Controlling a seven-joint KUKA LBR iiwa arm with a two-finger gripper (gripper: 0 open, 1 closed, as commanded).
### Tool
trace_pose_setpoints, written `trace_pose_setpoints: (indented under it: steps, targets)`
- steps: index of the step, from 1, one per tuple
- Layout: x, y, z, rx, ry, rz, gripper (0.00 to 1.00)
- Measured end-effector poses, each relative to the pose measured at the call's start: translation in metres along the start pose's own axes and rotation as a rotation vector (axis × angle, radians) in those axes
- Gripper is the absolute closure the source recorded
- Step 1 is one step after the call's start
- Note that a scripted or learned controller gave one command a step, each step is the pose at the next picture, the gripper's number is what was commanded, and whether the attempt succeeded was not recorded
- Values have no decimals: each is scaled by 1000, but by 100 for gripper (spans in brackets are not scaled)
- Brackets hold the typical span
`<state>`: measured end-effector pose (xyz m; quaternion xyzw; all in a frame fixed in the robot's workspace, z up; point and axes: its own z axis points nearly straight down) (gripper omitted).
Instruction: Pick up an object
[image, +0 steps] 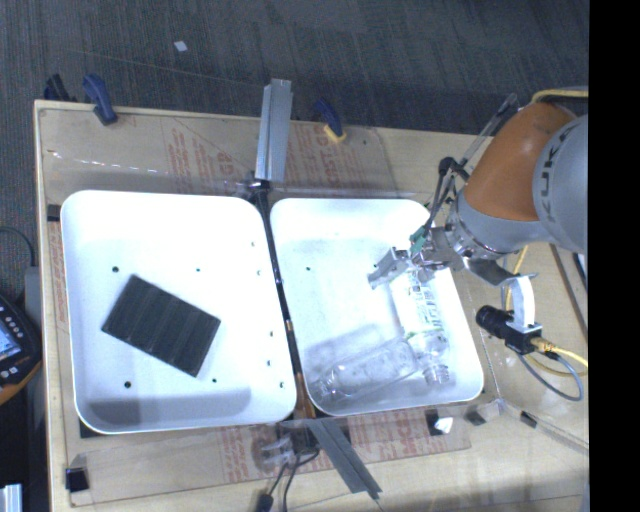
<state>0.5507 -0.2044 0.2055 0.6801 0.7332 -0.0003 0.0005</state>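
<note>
Above the right bin (300, 230), gripper (400, 262) beside clear bottles (425, 315), finger state unclear.

arm (555, 180) | grey casing | orange band | thin black cables at wrist

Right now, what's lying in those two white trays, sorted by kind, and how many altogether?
Dark flat ridged pad, in the left bin: 1
Clear plastic bottles, in the right bin: 2, one lying along the near side, one running along the right side below the gripper
Total: 3
</note>
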Motion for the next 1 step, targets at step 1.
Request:
trace_pose_setpoints:
  steps: [1]
  targets:
    - [0,0,0,0,0,0,0]
